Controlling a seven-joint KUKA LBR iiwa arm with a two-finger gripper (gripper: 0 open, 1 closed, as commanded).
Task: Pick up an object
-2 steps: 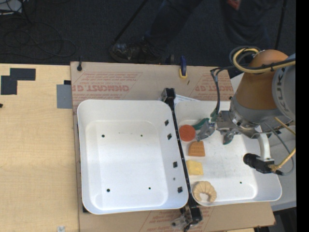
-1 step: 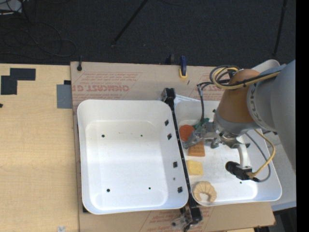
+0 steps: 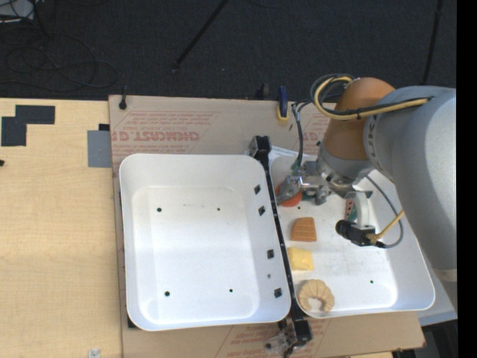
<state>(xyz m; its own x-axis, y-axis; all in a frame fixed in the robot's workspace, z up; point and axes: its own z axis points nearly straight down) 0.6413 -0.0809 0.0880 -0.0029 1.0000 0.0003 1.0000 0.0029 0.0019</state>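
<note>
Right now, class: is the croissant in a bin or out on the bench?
In. The croissant lies inside the right bin, at its near left corner.

Dark carpeted floor fills the top from 10 to 2 o'clock — black cables trail over it at 11. A pale wood bench sits at 8 o'clock with grey and black patches — a cardboard sheet lies toward center.

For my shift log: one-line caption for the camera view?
Gripper low over a red object in the right bin, beside three food pieces.
</note>
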